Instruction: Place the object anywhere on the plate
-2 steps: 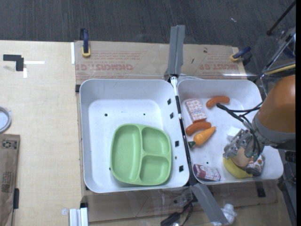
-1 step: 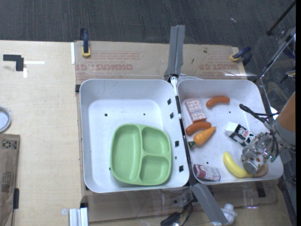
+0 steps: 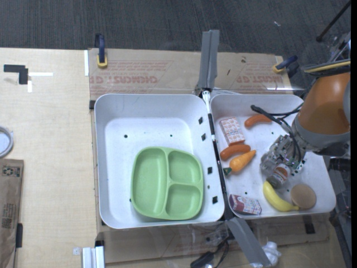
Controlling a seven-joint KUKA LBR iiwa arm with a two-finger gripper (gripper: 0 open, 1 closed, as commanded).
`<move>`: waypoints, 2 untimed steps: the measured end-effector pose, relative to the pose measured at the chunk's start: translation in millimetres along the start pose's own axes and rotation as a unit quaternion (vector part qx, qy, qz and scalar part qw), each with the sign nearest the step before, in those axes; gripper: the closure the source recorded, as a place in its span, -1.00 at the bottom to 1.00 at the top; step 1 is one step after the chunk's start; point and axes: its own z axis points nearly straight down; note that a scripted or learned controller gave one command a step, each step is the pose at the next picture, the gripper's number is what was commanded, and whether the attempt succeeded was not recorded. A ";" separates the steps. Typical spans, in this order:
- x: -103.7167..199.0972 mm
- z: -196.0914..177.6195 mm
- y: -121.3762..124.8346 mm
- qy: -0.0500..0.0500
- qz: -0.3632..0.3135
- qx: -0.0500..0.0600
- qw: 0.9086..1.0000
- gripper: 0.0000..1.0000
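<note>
A light wooden bench [image 3: 44,149] is filling the lower part of the view, giving way at the top to dark grey carpeted floor [image 3: 139,10], and a sheet of brown cardboard [image 3: 167,71] is lying under the far edge of the two bins, pinned by a blue and yellow clamp [image 3: 100,50]. The grey arm with its orange band [image 3: 329,105] is reaching in and is lowering the metal two-finger pincer [image 3: 281,161] into the right shallow white plastic bin [image 3: 321,177]; whether its fingers are apart or together I cannot tell. Just below the pincer a yellow curved banana [image 3: 277,198] is lying beside a round tan ball [image 3: 303,196]. Just to its left an orange plastic carrot [image 3: 242,161] is lying next to an orange sausage-shaped toy [image 3: 235,150], with a small red and white printed box [image 3: 231,130] beyond them and another orange sausage-shaped piece [image 3: 257,119] up toward the far wall. A red and white flat packet [image 3: 245,205] is sitting down and left of the pincer near the bin's near corner. Well to the left, in the left shallow white plastic bin [image 3: 111,149], the pale green three-compartment plastic plate [image 3: 166,182] is lying flat. At the bench's far left edge a roll of clear tape [image 3: 4,143] is resting.
</note>
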 end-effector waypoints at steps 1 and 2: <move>-0.1 0.0 -0.3 0.000 0.000 0.000 1.000 -1.00; 65.6 0.4 25.7 0.002 -0.160 0.000 0.987 -1.00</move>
